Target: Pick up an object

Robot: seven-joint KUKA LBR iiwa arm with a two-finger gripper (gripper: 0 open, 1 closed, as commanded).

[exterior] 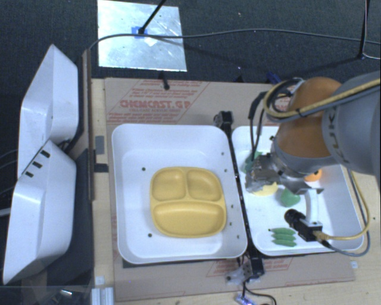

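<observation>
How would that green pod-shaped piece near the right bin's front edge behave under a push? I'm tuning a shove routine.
The green pod-shaped piece looks like small moulded plastic, so probably light and stiff. Its ridged, elongated form lying flat suggests it would slide or pivot rather than roll. The right bin looks smooth, so it may skid easily.

Dark carpet floor; shiny metal plate on it; printed cardboard over bench.

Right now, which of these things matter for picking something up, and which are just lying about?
Part of the job:
gripper
pale yellow piece beneath it
green pea pod
green piece
orange piece
right bin

Just lying about:
yellow divided plate
left bin
</observation>
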